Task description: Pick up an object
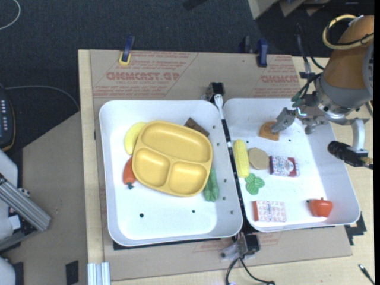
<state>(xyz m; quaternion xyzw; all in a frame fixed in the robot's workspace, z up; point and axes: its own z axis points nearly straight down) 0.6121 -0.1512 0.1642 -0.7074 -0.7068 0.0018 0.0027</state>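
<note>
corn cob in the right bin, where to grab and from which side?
Grip the corn across its middle, coming straight down, fingers closing left-right over its narrow width. It lies flat with its long axis running up-down in the view, hard against the bin's left wall, so the wall-side finger probably has little room.
</note>
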